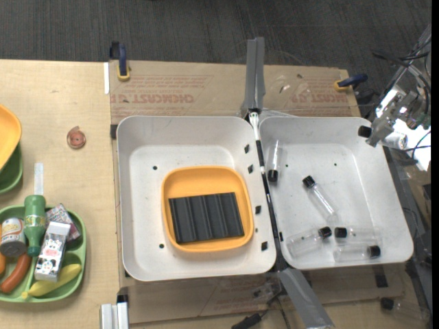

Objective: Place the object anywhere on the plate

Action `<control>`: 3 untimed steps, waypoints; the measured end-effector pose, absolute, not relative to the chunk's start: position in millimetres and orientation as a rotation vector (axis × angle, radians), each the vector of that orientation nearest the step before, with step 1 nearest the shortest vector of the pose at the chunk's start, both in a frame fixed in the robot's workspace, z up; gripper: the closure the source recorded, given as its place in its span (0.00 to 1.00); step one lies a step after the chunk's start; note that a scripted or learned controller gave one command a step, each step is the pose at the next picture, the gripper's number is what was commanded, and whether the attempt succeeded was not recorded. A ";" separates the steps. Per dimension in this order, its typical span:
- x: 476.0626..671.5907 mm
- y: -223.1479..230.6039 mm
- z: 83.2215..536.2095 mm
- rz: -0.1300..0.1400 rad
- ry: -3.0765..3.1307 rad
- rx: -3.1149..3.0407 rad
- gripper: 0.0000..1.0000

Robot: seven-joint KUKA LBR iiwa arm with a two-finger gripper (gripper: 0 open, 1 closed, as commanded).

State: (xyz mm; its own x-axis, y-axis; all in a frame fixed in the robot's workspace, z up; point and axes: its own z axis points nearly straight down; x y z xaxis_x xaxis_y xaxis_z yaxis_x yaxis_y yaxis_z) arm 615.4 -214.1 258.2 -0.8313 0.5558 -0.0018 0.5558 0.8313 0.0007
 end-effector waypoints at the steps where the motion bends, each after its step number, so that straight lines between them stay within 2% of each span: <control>1: 647.6 -221.8 314.3 -0.001 3.029 0.817 1.00; 2: 649.7 -222.0 386.8 0.000 3.110 0.397 1.00; 3: 649.7 -222.2 386.9 0.000 3.110 0.397 0.00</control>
State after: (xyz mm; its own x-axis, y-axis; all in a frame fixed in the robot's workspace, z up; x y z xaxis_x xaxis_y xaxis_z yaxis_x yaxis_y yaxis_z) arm 649.7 -222.2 386.9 -0.9680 0.2509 -0.0059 0.2509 0.9680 0.0007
